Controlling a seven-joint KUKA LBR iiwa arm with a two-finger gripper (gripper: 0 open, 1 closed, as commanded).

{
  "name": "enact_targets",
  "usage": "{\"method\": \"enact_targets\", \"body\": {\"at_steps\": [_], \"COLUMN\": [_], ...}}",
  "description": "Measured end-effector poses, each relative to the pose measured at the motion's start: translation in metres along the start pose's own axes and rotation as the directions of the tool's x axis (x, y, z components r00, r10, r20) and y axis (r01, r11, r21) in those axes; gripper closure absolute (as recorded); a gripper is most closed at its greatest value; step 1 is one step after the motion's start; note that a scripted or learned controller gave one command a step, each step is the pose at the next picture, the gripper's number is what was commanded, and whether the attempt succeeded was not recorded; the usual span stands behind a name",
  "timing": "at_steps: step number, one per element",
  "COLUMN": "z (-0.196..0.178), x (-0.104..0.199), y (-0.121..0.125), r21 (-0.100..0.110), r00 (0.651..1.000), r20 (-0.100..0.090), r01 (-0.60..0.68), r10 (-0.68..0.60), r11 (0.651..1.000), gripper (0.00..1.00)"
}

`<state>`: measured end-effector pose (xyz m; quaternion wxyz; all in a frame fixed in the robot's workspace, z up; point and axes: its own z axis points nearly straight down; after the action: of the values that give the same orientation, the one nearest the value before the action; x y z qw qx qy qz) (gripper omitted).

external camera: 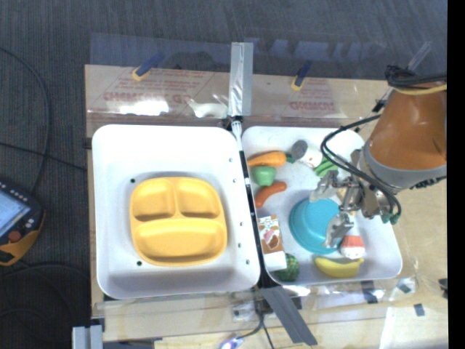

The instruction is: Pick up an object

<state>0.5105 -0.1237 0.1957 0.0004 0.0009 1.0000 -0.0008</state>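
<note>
My gripper (340, 211) hangs low in the right bin (389, 264), over the right side of a blue bowl (311, 224). Around the bowl lie a yellow banana (337, 267) in front, a red and white toy (353, 246) at its right, and a small printed carton (270, 235) at its left. An orange carrot (267, 158), a green fruit (264, 174) and a red-orange piece (272, 192) sit along the bin's left side. The arm's orange band (410, 126) rises at the right and hides the bin's far right corner.
A yellow divided plate (178, 220) lies in the left bin (109, 158). A green broccoli-like toy (290, 267) fills the right bin's near left corner. A grey piece (298, 149) and a small green item (325, 167) rest near its back wall. Black cables (341, 158) loop beside the wrist.
</note>
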Motion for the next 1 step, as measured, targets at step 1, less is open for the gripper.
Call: {"method": "enact_targets", "body": {"at_steps": [1], "z": [0.1054], "x": [-0.0729], "y": [0.0], "r21": [0.004], "r00": [0.998], "r20": [0.016], "r01": [0.056], "r10": [-0.056], "r11": [0.998], "gripper": [0.0]}}
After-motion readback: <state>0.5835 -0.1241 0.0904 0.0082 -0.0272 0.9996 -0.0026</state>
